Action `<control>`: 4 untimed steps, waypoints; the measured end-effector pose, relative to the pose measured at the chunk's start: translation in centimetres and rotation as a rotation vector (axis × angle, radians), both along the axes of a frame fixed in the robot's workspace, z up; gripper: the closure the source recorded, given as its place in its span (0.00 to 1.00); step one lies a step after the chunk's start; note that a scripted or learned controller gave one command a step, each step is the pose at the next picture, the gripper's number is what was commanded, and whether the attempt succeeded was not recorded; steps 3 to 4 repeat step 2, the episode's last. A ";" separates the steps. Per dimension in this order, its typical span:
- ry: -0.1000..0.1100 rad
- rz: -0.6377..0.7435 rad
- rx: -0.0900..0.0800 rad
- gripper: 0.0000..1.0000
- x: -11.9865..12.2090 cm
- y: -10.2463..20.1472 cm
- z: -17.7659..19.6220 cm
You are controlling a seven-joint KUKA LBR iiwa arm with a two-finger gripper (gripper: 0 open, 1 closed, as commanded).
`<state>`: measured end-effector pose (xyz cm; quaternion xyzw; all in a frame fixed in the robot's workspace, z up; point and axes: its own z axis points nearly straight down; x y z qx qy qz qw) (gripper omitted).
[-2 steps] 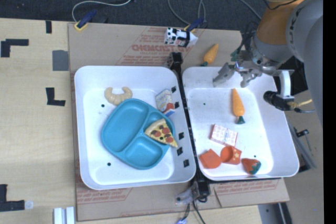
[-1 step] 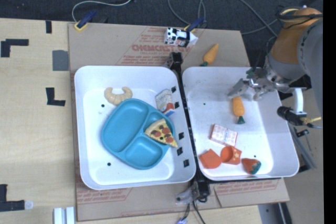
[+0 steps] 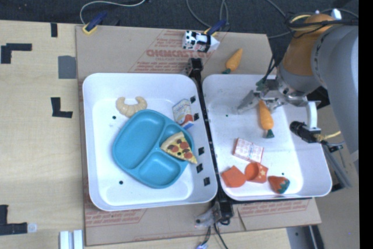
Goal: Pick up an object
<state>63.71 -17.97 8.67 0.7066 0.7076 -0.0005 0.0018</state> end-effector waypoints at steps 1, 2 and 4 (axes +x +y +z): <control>-0.004 0.001 -0.002 1.00 0.1 0.0 1.0; 0.000 0.001 0.004 1.00 2.5 7.6 9.1; 0.000 0.001 0.004 1.00 2.5 7.6 9.1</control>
